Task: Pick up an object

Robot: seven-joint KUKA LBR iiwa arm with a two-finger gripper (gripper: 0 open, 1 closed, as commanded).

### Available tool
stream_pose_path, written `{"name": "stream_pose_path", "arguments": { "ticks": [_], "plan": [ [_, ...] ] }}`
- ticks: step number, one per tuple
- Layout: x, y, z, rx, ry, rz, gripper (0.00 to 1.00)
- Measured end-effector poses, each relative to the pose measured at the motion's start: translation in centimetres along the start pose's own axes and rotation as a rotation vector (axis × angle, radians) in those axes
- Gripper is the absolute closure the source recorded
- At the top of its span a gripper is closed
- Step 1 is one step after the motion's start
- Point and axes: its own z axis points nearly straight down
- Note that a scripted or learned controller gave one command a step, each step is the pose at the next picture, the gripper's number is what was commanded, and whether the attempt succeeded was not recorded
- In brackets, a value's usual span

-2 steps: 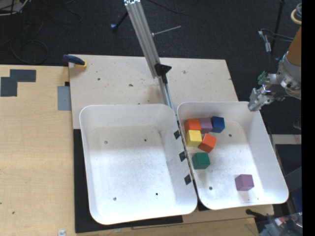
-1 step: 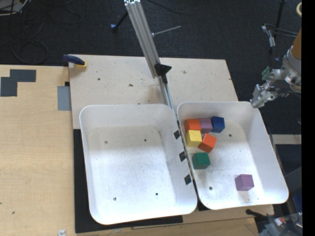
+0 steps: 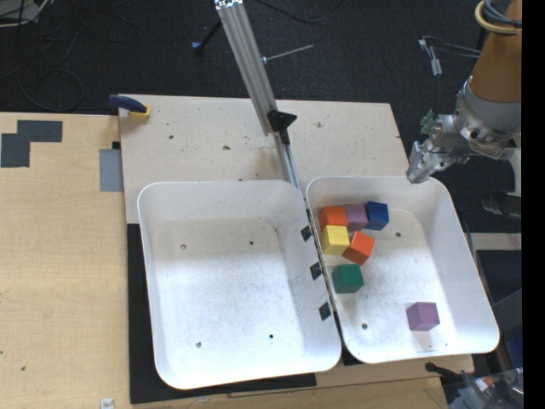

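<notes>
Over the far right corner of the right-hand shallow white bin (image 3: pixel 464 254), you see the two-finger gripper (image 3: pixel 419 171) hanging at the end of the grey arm with its orange band (image 3: pixel 498 62). It sits just above the bin's rim, well apart from the blocks below. You cannot tell whether the gripper is spread or closed at this angle, and nothing shows between its tips.

Look to the left side of that bin for your cluster of small cubes, all pressed close together near the dividing edge: an orange cube (image 3: pixel 334 216) at the back, a pale purple cube (image 3: pixel 356 215) beside it, and a dark blue cube (image 3: pixel 376 215) touching that one on the right. Just in front lie a yellow cube (image 3: pixel 335 238) and a tilted red-orange cube (image 3: pixel 359 247), with a green cube (image 3: pixel 347 278) nearest you.

A lone light purple cube (image 3: pixel 422 315) rests apart, near the bin's front right corner.

Beside it, the left-hand shallow white bin (image 3: pixel 170 228) rests on the pale wooden worktop (image 3: pixel 196 143).
</notes>
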Motion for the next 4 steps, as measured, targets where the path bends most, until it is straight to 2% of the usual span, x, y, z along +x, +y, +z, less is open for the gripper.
{"name": "stream_pose_path", "arguments": {
  "ticks": [1,2,3,4],
  "plan": [
    [5.4,-0.2,0.1,0.002,0.001,0.000,1.00],
    [11.1,-0.3,2.2,0.003,0.001,0.000,1.00],
    [15.3,0.5,2.9,0.000,-0.001,0.001,1.00],
    [20.6,-0.1,3.4,0.002,0.000,0.000,1.00]
  ]
}}
